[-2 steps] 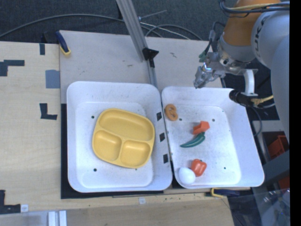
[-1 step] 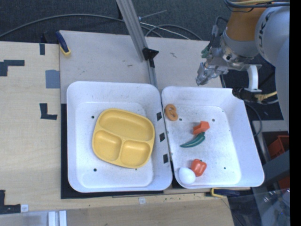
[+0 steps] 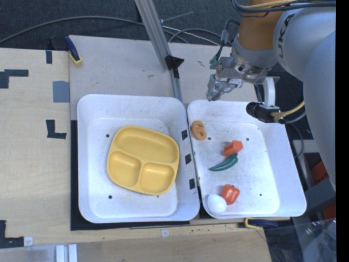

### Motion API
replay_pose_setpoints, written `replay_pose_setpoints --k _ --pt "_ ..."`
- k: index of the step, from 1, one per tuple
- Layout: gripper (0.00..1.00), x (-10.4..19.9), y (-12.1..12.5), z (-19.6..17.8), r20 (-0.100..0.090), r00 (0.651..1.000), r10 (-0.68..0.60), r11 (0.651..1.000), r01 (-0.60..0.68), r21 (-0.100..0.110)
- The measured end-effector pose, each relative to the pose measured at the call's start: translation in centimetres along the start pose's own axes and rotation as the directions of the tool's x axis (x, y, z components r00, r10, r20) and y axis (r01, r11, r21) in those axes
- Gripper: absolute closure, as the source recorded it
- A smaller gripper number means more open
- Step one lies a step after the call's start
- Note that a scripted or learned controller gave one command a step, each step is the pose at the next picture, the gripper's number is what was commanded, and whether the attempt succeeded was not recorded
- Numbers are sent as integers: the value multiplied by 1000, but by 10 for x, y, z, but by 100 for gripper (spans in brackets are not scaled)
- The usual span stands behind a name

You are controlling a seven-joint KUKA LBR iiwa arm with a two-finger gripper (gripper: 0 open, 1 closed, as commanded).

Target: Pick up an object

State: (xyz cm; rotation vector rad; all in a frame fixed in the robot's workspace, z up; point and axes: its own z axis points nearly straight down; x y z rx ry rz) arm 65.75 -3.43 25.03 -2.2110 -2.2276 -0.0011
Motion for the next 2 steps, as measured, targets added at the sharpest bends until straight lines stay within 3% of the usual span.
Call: replay_pose_setpoints --k 2 --pt "100 112 -16 1 2 1000 1 1000 -1 1"
